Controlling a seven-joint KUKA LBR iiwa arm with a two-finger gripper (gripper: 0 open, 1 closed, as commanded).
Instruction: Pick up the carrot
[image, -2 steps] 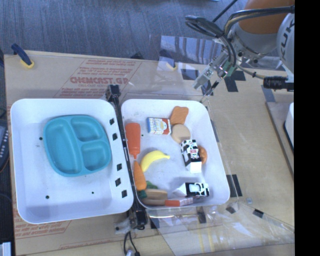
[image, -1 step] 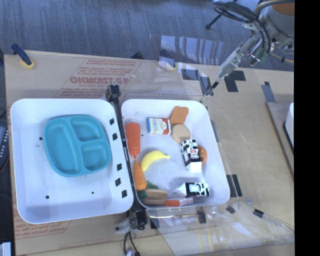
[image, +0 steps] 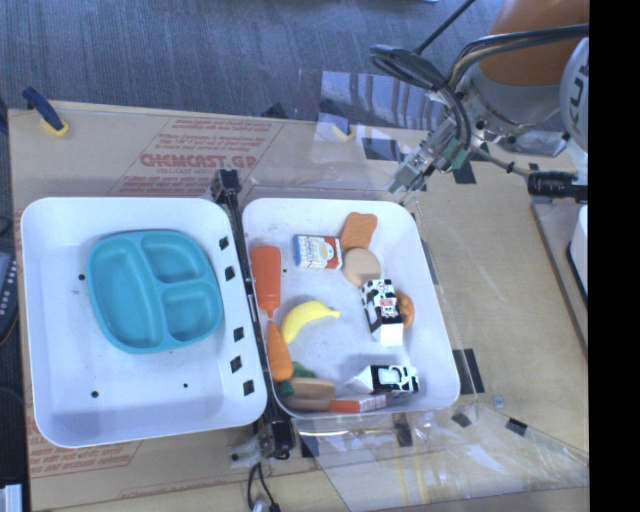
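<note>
The carrot lies in the right bin, tight against its nine o'clock wall, at about seven o'clock from the bin's middle. Its orange body runs roughly twelve to six, with a green top toward the six o'clock end. A banana sits just beside it at two o'clock, a long orange sausage-like piece lies just beyond it at twelve, and a sandwich crowds the leafy end.

The gripper hangs outside the bin, past its one o'clock corner, well apart from the carrot. It is small and partly lost against clutter here, so how wide the claw stands I cannot tell.

To do this step well, the arm should probably travel across the bin toward seven o'clock and come down over the orange middle of the carrot, clear of the green top. The claw should close across the carrot's narrow width, three to nine, though the wall leaves little room for the finger on that side. The look-alike orange piece at twelve is the likely mistake.
</note>
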